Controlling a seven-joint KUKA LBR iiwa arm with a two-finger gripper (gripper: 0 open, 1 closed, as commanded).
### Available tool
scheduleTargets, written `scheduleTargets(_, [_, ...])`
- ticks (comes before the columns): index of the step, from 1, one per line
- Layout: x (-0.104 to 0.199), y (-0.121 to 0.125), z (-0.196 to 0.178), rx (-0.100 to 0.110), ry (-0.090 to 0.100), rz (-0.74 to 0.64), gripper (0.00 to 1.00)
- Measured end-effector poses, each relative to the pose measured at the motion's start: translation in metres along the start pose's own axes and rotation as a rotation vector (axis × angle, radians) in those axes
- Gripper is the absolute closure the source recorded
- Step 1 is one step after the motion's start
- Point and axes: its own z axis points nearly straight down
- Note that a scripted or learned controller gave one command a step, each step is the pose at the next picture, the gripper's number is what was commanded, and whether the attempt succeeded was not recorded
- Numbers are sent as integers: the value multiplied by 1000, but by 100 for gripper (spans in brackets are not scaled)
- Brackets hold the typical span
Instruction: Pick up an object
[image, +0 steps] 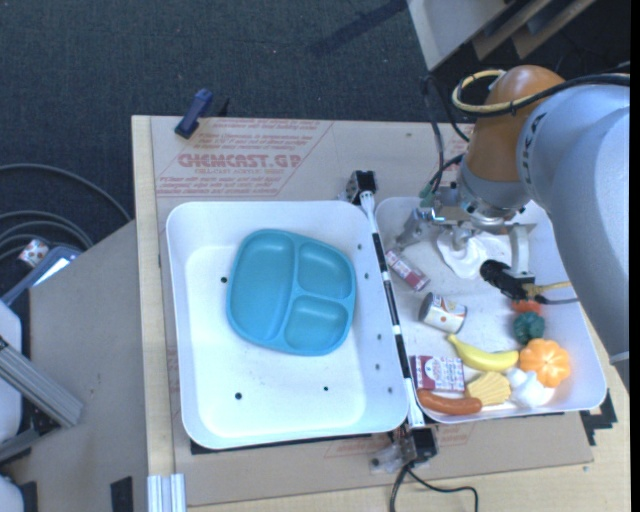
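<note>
The gripper (468, 240) hangs low over the far end of the right bin (590, 385); whether it is spread or closed cannot be told. A white object (463, 258) lies directly beneath it. Nearby sit a small can (406, 269) and a cylinder (441, 314); farther forward, a banana (482, 355), orange (545, 362) and sausage (450, 403). The left bin (195, 330) holds a blue divided plate (291, 291).

Tray (291, 292) in left bin (195, 330); banana (482, 356), sausage (449, 403), orange (545, 361) crowd right bin's (590, 385) lower end, frame lower right.
</note>
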Motion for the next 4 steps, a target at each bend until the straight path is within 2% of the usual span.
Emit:
scheduleTargets(1, [0, 0, 0, 0, 0, 0, 0])
scheduleTargets(2, [0, -47, 1, -3, 3, 1, 0])
scheduleTargets(3, [-8, -106, 1, -2, 3, 1, 0])
scheduleTargets(4, [0, -186, 2, -3, 3, 1, 0])
